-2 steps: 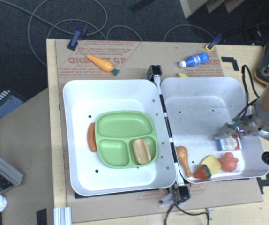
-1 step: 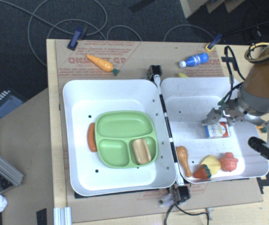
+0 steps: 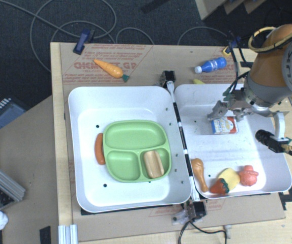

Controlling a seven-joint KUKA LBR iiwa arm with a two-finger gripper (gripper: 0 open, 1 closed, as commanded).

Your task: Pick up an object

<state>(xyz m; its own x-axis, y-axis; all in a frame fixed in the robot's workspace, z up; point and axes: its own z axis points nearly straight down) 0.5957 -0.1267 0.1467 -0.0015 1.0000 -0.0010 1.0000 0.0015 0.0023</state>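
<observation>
In the right bin (image 3: 268, 159) lies a small white carton (image 3: 223, 126) with blue and red print. My gripper (image 3: 228, 111) hangs right over the carton's far edge, open, with one grey finger toward each side of it. The carton rests on the bin floor. Along that bin's near side lie a tan drumstick toy (image 3: 199, 172), a yellow and red toy (image 3: 226, 181) and a red toy (image 3: 248, 175). The left bin (image 3: 82, 116) holds a green divided plate (image 3: 133, 136) with a tan bun (image 3: 154, 163) in one compartment and an orange sausage (image 3: 100, 149) beside the plate.
On the bench behind the bins lie a toy carrot (image 3: 110, 68), a blue bottle (image 3: 211, 65) and a blue clip (image 3: 83, 41). A black clamp (image 3: 168, 78) sits where the bins meet. The grey and orange arm (image 3: 275, 65) crosses the right bin's far corner.
</observation>
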